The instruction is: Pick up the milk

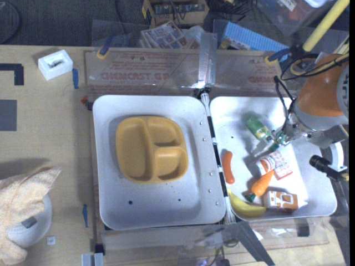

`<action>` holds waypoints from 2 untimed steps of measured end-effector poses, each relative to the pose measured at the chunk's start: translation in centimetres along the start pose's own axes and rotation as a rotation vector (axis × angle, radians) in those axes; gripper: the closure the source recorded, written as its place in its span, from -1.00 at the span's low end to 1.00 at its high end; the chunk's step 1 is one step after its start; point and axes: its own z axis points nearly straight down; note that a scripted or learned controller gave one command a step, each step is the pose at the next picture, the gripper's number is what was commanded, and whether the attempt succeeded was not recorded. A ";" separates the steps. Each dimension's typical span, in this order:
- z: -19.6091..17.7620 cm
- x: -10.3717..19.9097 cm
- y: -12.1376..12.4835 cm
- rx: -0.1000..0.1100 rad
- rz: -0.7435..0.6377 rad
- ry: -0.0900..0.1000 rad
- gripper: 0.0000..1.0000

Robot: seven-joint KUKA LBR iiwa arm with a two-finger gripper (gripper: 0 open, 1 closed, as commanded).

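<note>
Fingers look spread apart, nothing between them. The gripper (pixel 270 144) is low over the middle of the right bin (pixel 233 112), with the arm (pixel 321 96) reaching in from the right side. The milk carton (pixel 275 165) lies flat just below the fingertips, near the middle of that bin, not grasped. A green bottle (pixel 257 126) sits toward the bin's far edge. A carrot (pixel 260 184) touches the milk carton's near end, a second carton (pixel 282 199) and a banana (pixel 246 205) sit along the near edge, and a hot dog (pixel 228 166) lies by the left wall. The left bin (pixel 111 204) holds a yellow divided plate (pixel 150 148).
</note>
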 end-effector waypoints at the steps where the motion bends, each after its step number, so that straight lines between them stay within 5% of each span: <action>1: 0.2 -6.3 1.4 -0.001 -0.199 -0.001 -1.00; 2: -0.4 -2.5 -5.9 0.002 -0.315 0.006 -1.00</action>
